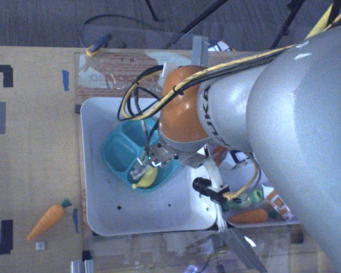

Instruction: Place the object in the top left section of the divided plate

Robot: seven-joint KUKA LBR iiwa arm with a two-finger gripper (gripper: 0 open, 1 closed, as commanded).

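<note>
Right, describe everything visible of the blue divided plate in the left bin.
The blue divided plate looks like smooth plastic, teal-blue with raised ridges splitting it into compartments. It lies flat on the floor of the left white bin, toward the bin's middle, its right part hidden under the grey arm's orange band. The two-finger gripper sits over the plate's lower edge, where a yellow banana-like object rests on the plate. I cannot tell which compartment that is.
</note>
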